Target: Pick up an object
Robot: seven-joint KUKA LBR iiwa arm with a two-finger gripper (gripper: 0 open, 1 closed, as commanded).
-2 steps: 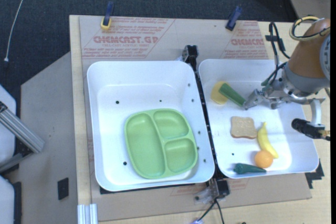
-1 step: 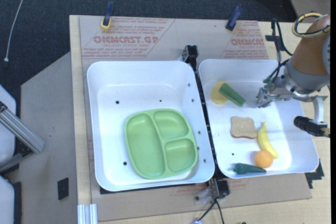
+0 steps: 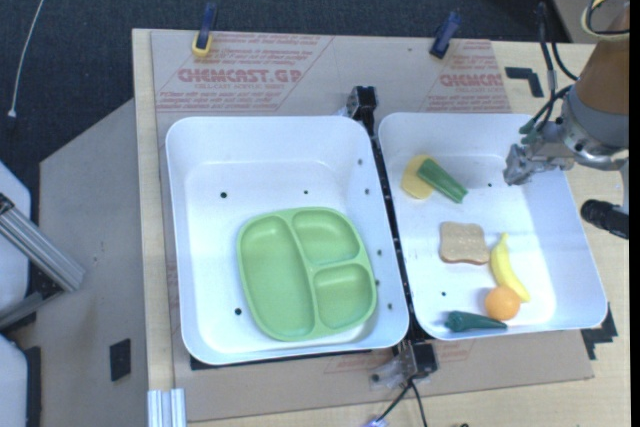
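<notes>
Camera view: claw (image 3: 520, 165) near right bin (image 3: 560, 215) far-right rim.

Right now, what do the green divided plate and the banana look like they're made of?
The green divided plate looks like molded plastic, matte: uniform pale green, rounded compartment ridges. The banana seems to be toy plastic, smooth: flat, even yellow with no marks, though real fruit can't be excluded.

Tool (image 3: 519, 167) above right bin (image 3: 570, 245), food inside
</notes>
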